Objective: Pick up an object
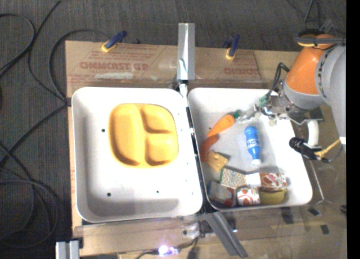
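Note:
The right bin [198,118] holds the loose objects. An orange carrot [219,127] with a green top lies slanted at the upper left. A small white bottle with a blue label [252,143] lies near the middle. A brown wedge [215,160] sits below the carrot. Along the front wall lie a patterned carton [229,178], a red and white can [247,196] and a red packet [273,181]. My gripper [265,107] hangs over the bin's upper right part, just right of the carrot's green top and above the bottle. Nothing shows in its grasp.
The left bin [90,157] holds a yellow divided tray [144,134]. A metal post [185,50] stands behind the seam between the bins. Blue and yellow clamps [114,40] hold the cardboard backing. The grey arm with its orange band [306,75] fills the right side.

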Robot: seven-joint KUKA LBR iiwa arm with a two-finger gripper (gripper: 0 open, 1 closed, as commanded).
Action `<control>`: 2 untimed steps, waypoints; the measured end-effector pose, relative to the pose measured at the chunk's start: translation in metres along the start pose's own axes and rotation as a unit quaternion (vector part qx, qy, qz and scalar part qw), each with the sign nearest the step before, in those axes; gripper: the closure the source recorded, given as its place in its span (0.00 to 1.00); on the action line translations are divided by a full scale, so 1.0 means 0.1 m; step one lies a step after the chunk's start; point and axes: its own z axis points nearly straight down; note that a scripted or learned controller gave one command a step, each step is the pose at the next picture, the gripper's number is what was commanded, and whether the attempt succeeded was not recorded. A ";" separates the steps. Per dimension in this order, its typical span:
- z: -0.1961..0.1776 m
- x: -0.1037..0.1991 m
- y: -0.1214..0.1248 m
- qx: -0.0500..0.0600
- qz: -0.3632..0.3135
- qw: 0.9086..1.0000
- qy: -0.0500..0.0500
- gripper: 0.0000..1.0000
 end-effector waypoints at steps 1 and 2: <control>-0.06 -0.04 0.11 0.025 0.040 0.999 0.008 0.00; 0.00 -0.02 0.04 0.004 0.039 0.999 0.004 0.00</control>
